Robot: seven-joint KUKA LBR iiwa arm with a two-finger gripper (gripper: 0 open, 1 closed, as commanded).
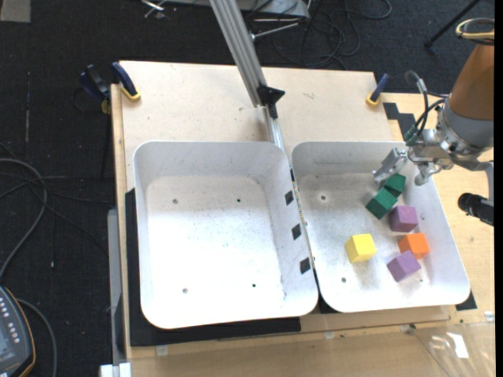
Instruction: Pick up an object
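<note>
So the arm [471, 100] comes in from the right and its end effector [409, 167] sits over the upper right part of the right bin [330, 159], fingers spread apart with nothing between them, so it's open and not gripping anything. One metal finger [391, 166] angles down-left toward the blocks, the other [424, 171] sits near the bin's right wall. Just under that left finger there's a small green block [395, 183], and touching it, a bit lower left, a bigger dark green block [382, 203]. Can't really tell if the finger is touching the small one or just hanging above it. The rest of the blocks are all in the same bin: a purple cube [404, 217] just beside the green pair, an orange block [414, 244] below that, another purple block [404, 266] under the orange one, and a yellow cube [361, 247] off on its own toward the middle of the bin. The left bin [157, 163] only has some dark specks on its floor. Both bins sit on a light wooden table [196, 100] with a metal rail [240, 42] running diagonally from the top, and there are yellow and blue clamps [126, 82] at the back corners.
</note>
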